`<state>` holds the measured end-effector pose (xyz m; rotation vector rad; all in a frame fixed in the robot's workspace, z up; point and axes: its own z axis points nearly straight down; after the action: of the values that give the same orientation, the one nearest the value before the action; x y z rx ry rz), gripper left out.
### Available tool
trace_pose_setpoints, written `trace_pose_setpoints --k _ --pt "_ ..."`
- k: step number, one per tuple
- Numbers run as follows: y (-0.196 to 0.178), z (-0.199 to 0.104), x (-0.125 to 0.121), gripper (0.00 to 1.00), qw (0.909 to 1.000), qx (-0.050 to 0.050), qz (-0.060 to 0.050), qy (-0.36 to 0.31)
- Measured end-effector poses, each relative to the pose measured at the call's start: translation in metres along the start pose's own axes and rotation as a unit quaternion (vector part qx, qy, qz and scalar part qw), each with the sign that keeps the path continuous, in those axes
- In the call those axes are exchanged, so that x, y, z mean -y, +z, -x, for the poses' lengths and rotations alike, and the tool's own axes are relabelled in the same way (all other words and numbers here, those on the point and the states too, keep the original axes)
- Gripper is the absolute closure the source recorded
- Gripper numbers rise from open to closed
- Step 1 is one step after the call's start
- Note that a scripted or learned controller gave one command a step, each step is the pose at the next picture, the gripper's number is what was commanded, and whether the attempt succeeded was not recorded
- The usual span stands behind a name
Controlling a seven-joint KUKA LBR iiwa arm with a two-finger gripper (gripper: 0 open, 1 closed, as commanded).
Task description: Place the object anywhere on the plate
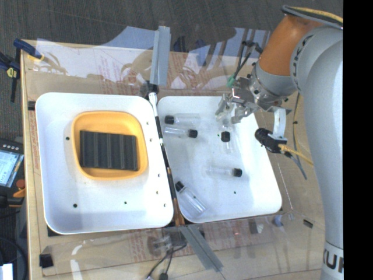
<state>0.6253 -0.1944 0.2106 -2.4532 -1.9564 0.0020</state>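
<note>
A yellow plate [87, 123] with a dark ribbed centre lies in the left bin [55, 191]. Several clear vials with black caps lie in the right bin [262, 200]: one [180, 120] at its upper left, one [225, 140] in the middle, one [224, 171] lower down, one [189, 198] by the front left corner. My gripper [232, 111] hangs over the right bin's far edge, above and slightly right of the middle vial. Nothing shows between its fingers.
A metal divider bar [160, 139] runs between the two bins. Cables [288, 150] and a black connector hang by the right bin's right rim. A small screen device [9, 168] sits off the bench at left.
</note>
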Motion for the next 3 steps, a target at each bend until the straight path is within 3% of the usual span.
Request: trace_pose_setpoints --k 1,2,3 --pt "-0.057 -0.039 -0.012 1.00 0.9990 0.001 0.001 -0.045" --pt "-0.016 -0.064 -0.018 1.00 0.9783 0.001 -0.001 -0.207" --pt "-0.064 -0.101 -0.009 1.00 0.9431 0.002 0.002 -0.332"
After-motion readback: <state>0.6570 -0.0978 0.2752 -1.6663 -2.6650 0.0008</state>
